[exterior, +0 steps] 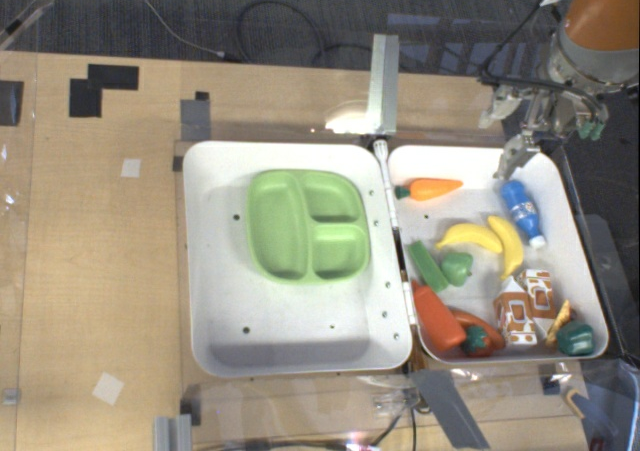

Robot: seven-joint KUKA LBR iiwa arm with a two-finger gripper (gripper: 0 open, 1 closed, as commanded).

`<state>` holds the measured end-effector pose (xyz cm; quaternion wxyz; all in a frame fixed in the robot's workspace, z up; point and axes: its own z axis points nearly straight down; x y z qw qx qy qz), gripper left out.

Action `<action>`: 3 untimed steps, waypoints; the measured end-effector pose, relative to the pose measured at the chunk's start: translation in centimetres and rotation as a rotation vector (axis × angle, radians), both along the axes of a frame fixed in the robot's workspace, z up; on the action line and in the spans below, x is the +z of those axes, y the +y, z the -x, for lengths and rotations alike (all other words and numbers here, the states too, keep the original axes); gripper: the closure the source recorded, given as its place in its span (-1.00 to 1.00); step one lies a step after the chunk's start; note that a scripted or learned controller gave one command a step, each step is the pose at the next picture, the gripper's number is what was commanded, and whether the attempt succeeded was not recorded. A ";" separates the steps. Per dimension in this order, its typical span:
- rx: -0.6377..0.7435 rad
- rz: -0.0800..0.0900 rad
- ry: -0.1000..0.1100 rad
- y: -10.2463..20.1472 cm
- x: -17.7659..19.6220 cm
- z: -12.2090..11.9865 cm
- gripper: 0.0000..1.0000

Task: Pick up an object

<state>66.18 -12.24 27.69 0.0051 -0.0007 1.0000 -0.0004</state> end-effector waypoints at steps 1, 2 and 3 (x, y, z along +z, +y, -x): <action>0.023 -0.001 0.009 -1.1 -13.9 5.4 -1.00; 0.007 0.002 -0.007 0.6 -18.7 8.0 -1.00; -0.031 0.000 -0.009 3.8 -18.6 12.2 -1.00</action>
